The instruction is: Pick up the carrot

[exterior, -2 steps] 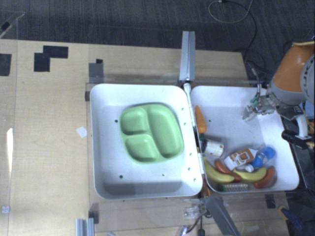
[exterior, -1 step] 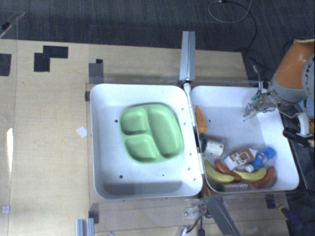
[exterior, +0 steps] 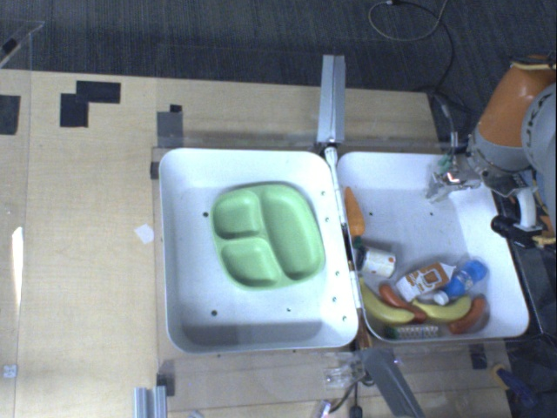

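The carrot (exterior: 353, 213) is a short orange piece lying lengthwise against the left wall of the right bin (exterior: 409, 174), near the divider. My gripper (exterior: 447, 178) hangs over the far right part of that same bin, well to the right of the carrot and slightly farther back. Nothing shows under it but bare bin floor. The grey arm with its orange band (exterior: 513, 98) reaches in from the right edge.
A green divided plate (exterior: 265, 233) lies in the left bin (exterior: 178, 259). Along the right bin's near edge crowd two bananas (exterior: 387, 308), red sausages (exterior: 470, 316), a small white cup (exterior: 377, 262), a carton (exterior: 424, 279) and a blue bottle (exterior: 466, 276).
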You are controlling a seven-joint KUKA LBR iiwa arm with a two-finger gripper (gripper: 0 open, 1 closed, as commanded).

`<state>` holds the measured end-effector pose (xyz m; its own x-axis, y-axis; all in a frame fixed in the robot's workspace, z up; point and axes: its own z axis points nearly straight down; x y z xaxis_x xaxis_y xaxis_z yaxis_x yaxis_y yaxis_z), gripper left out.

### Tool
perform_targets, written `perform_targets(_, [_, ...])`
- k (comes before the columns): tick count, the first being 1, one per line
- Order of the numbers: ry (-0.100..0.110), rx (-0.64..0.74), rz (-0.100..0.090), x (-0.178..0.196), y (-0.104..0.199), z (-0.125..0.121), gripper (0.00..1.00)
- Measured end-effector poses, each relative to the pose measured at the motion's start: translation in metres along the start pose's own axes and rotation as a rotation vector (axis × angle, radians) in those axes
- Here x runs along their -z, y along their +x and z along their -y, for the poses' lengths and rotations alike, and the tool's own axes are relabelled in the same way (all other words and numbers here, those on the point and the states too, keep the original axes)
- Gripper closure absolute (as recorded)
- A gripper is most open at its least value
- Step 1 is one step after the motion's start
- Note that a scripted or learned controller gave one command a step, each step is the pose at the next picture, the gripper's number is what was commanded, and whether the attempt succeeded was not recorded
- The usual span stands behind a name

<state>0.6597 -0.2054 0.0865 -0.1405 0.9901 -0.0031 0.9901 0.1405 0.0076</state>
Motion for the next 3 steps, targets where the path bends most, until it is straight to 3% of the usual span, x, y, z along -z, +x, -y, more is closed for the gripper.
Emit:
perform_targets(1, [0.002,-0.084,-0.001,0.105,0.041,-0.015,1.0])
perform_targets(2, [0.006,-0.537,-0.001,0.008,0.03,0.001,1.0])
perform_targets(3, [0.004,-0.53,0.0,0.017,0.03,-0.001,1.0])
